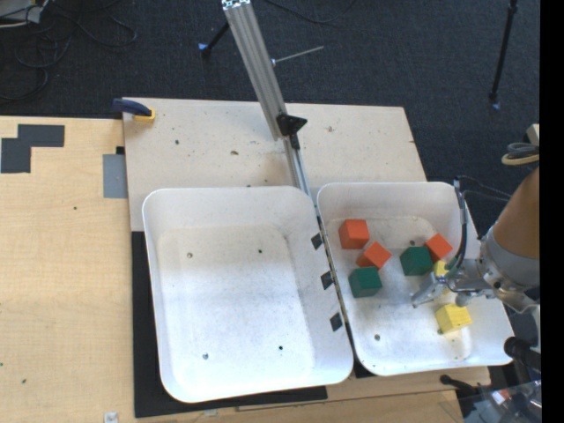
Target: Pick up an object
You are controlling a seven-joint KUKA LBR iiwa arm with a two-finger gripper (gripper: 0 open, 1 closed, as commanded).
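Observation:
The right bin [388, 364] holds several blocks. Three are orange: one [354, 233] at the back left, one [374, 255] just in front of it, and one [439, 247] near the right wall. A green block [365, 281] lies left of centre and another green block [415, 261] sits beside the right-hand orange one. A yellow block [453, 317] lies at the front right. My gripper [438, 285] hangs low over the bin's right side, between the right green block and the yellow block, just above and left of the yellow one. No block is visibly held.
The left bin [176, 236] stands beside the right one, with black clips [326, 278] along their shared wall. A slanted aluminium post [260, 60] rises behind the bins. The arm [515, 236] crosses the right bin's right rim.

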